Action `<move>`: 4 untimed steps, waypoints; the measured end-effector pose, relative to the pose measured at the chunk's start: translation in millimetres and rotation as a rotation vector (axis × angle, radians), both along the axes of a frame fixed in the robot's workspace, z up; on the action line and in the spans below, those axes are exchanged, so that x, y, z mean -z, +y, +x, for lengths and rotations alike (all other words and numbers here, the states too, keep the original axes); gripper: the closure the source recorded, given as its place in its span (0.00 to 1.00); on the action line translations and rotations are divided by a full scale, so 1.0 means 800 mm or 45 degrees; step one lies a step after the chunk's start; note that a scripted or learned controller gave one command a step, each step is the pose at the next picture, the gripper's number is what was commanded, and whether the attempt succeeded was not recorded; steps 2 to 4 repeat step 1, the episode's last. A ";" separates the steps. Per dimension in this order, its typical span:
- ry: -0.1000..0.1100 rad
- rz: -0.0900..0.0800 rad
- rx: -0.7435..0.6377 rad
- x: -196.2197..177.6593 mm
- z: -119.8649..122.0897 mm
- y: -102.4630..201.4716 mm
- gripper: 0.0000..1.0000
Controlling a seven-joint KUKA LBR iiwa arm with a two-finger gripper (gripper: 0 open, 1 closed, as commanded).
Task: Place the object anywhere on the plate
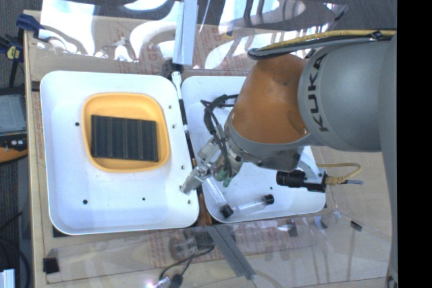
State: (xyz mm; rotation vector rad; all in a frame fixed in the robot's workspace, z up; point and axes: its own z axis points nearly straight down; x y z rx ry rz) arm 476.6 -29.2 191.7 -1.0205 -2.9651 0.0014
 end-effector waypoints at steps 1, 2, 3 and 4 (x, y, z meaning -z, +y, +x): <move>-0.006 -0.002 -0.031 0.000 0.022 0.073 0.00; -0.006 -0.002 -0.031 0.000 0.022 0.073 0.00; -0.006 -0.002 -0.031 0.000 0.022 0.073 0.00; -0.006 -0.002 -0.031 0.000 0.022 0.073 0.00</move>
